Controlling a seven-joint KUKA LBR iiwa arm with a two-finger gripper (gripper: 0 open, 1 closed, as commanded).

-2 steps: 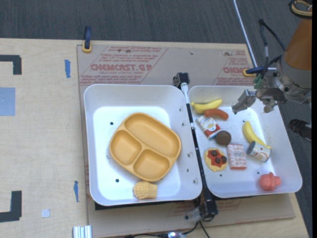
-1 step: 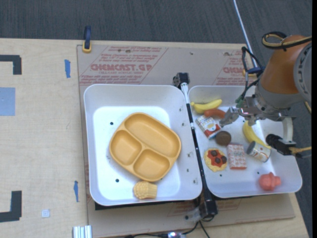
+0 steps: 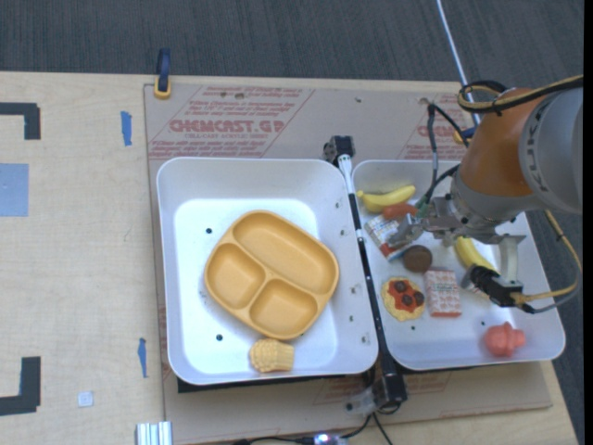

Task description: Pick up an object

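Camera view looks down on the worktop [image 3: 74, 248], which carries two white bins side by side. The left bin [image 3: 176, 248] holds a yellow divided plate [image 3: 271, 273] and, near its front wall, a small toy corn cob [image 3: 271, 354]. The right bin [image 3: 547, 341] holds the clutter: a banana [image 3: 387, 196] near the back, a small silvery packet [image 3: 387, 234], a brown egg-shaped piece [image 3: 418, 258], a toy pizza slice [image 3: 404, 298], a red-and-white packet [image 3: 443, 294], a second yellow piece [image 3: 473, 252] and a pink-red fruit [image 3: 504, 340] near the front corner.

The arm [image 3: 519, 156] reaches in from the right, and its end effector [image 3: 428, 222] sits low over the middle of the right bin. Whether its grasping parts are spread or closed cannot be told, since the wrist covers them from above.

Nearest to the end effector appear to be the silvery packet, just to the view's left, and the brown piece, just toward the front. The banana lies farther back, its long axis running roughly left to right.
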